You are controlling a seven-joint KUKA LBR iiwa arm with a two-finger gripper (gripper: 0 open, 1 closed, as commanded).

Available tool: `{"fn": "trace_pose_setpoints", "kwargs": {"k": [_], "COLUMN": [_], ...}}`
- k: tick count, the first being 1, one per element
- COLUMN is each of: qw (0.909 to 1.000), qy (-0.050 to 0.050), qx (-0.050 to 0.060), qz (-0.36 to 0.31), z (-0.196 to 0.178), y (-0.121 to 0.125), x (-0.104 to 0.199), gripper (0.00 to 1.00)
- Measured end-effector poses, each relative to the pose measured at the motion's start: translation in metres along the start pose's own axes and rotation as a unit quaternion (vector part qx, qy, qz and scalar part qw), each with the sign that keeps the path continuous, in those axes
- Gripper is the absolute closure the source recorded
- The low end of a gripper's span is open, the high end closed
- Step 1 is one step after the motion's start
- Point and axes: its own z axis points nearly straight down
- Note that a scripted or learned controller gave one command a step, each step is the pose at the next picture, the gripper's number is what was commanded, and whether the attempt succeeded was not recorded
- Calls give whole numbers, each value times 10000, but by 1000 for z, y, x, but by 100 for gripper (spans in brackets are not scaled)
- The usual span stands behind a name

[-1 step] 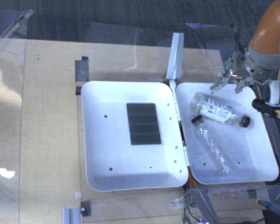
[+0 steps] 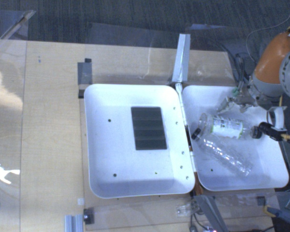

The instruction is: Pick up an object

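Clear bottle [image 2: 227,154] near right bin [image 2: 280,175] front rim, claw [image 2: 236,99] spread unclear

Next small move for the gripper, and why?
Probably down and left onto the labelled bottle. The gripper sits above the right bin's far edge with nothing between its fingers; that bottle is the nearest object, with a clear crumpled bottle beyond it.

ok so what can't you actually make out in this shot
- Gripper, camera view: small and cluttered by the wrist, so finger state is unclear.
- Arm: cut off by the right edge.
- Clear bottle in the right bin: transparent, outline faint against white.
- Bottle label: print too small to read.
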Motion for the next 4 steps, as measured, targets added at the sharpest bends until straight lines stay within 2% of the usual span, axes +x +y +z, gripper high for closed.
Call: {"fn": "trace_pose_setpoints", "kwargs": {"k": [1,2,3,4], "qw": [9995,9947,9913,9964], "qy": [8,7,-5,9], "qx": [-12,-28,-16,16], "qz": [-310,-1028,-1314,-852], "z": [3,1,-103,-28], "y": [-30,-43,2,-66], "x": [55,100,56,37], "gripper": [0,0,0,0]}}
